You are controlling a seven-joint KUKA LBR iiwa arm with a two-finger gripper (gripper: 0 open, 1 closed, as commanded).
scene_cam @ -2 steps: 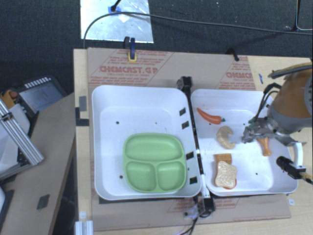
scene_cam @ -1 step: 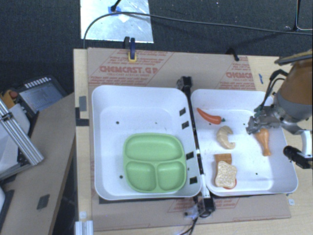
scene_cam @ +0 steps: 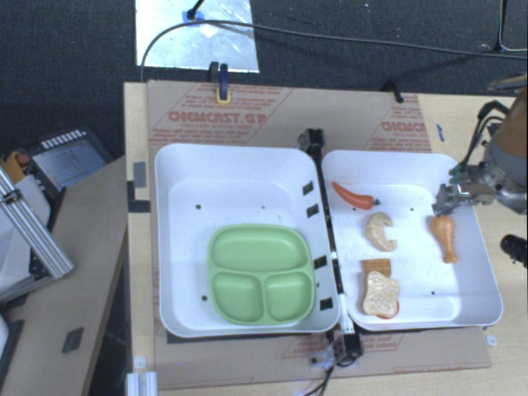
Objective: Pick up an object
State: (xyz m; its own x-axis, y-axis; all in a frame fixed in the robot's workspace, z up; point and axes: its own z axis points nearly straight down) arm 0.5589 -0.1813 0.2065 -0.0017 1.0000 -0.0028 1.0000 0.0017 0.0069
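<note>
The gripper, its state impossible to tell here, sits at the right bin's right side, directly above the top end of the drumstick, whose long axis runs down-right away from it.

Dark speckled floor across the top of the frame, shiny metal sheet at upper centre with a thin black cable crossing it, pale wooden bench at lower left, printed cardboard sheet at centre, aluminium rail at the left edge.
</note>
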